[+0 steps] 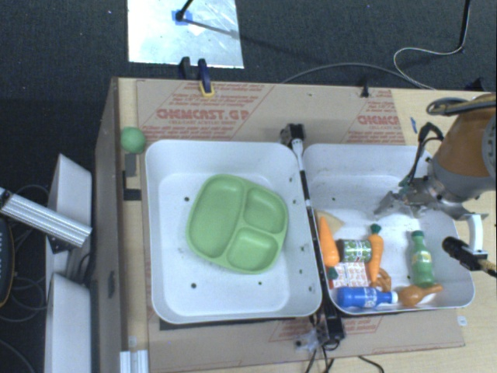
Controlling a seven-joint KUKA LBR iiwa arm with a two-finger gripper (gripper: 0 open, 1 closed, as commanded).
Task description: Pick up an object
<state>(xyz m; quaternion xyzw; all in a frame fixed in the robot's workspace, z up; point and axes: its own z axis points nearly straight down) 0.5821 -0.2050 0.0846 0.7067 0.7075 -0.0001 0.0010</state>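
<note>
The right bin (349,173) holds the loose objects, crowded in its near half. An orange carrot (328,241) lies by the left wall, with a small can (356,249) and a second carrot (376,256) beside it. A green bottle (422,259) stands further right. Along the front wall lie a blue bottle (363,297), a red and white packet (350,274) and an orange toy (420,292). My gripper (394,200) hangs low over the bin's bare middle right, just beyond the second carrot and the green bottle, and nothing shows in it.
The left bin (175,286) carries a green divided plate (238,224). A green ball (133,139) sits on the bench's far left corner. The arm's orange band (466,142) overhangs the right bin's far right corner. A black part (464,253) juts over its right wall.
</note>
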